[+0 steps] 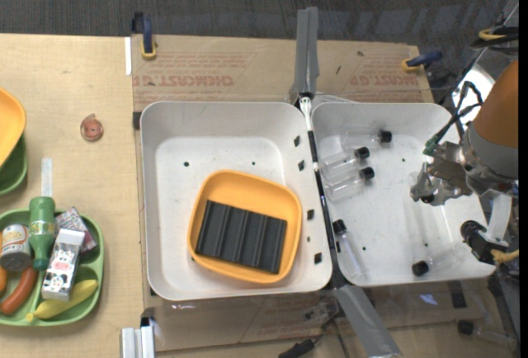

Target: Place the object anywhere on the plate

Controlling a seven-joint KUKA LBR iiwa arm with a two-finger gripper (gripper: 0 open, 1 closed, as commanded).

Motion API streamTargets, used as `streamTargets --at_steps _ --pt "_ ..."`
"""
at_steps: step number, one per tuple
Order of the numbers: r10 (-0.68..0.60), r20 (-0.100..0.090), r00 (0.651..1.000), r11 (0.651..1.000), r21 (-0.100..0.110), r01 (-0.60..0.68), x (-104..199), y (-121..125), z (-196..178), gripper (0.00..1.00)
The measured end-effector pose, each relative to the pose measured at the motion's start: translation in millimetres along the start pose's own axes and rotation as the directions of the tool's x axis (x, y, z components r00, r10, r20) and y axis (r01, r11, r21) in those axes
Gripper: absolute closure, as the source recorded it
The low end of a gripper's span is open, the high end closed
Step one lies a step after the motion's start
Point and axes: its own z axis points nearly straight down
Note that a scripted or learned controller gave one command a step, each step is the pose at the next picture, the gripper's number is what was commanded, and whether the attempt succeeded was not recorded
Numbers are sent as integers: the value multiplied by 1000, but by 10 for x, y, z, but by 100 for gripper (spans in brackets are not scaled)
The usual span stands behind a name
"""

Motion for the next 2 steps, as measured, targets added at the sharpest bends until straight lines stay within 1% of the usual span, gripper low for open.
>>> streamTargets --at_steps 1,2 --pt "0 0 1000 1000 0 0 0 1 -1 0" --pt "-25 0 1000 1000 -2 25 -511 16 -566 0"
